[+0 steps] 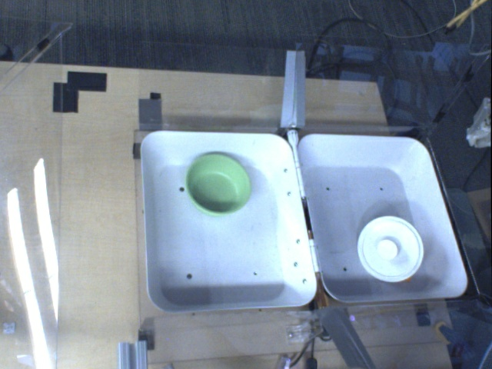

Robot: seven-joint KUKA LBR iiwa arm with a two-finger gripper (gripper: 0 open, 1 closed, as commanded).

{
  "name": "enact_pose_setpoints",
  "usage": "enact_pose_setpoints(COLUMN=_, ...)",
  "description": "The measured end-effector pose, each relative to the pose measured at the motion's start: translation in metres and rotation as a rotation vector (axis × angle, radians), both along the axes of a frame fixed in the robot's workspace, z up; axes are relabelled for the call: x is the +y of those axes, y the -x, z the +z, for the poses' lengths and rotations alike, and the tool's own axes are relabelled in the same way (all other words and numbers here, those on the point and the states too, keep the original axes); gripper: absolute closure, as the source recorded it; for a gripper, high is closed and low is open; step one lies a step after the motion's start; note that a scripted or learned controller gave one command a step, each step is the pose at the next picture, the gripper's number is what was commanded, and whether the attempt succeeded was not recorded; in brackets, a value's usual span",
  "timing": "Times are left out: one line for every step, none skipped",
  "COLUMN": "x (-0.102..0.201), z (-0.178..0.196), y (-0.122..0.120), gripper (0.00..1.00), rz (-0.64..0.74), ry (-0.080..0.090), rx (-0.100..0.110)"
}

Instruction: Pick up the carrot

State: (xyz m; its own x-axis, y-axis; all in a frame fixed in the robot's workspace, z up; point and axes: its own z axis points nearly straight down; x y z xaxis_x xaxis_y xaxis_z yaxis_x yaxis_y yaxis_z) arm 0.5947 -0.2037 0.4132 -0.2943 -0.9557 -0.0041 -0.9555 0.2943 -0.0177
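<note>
Camera view, items on hand:

1. Bench (77, 229), pale wood, lying under everything; streaks of glare are running down its left part.
2. Left bin (215, 271), white and shallow, sitting side by side with item 3, their inner walls touching or nearly so.
3. Right bin (361, 167), white and shallow, of like shape.
4. Green bowl (219, 183), standing upright and mouth up in the left bin, toward its far left corner, apart from the walls.
5. White round dish (390, 248), with a raised knob at its middle, resting in the right bin near the near right corner, well apart from the green bowl.
6. Metal post (294, 91), rising at the far end of the seam between the two bins.
7. Black L-shaped mark (77, 89), lying on the bench beyond the left bin.
8. Cables (384, 14), trailing over the dark floor beyond the bench.

Claw: released, clenched or grasping, cannot tell. Carrot: its place, and how it is lying relative to the claw, cannot tell.
</note>
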Motion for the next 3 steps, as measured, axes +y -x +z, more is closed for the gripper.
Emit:
enact_pose_setpoints(x=0.036, z=-0.053, y=0.009, gripper=1.0, rz=0.292, ry=0.002, rx=0.008)
enact_pose_setpoints(x=0.053, z=-0.051, y=0.01, gripper=1.0, rz=0.639, ry=0.008, rx=0.003)
enact_pose_setpoints(x=0.007, z=-0.011, y=-0.027, gripper=1.0, rz=0.865, ry=0.012, rx=0.004)
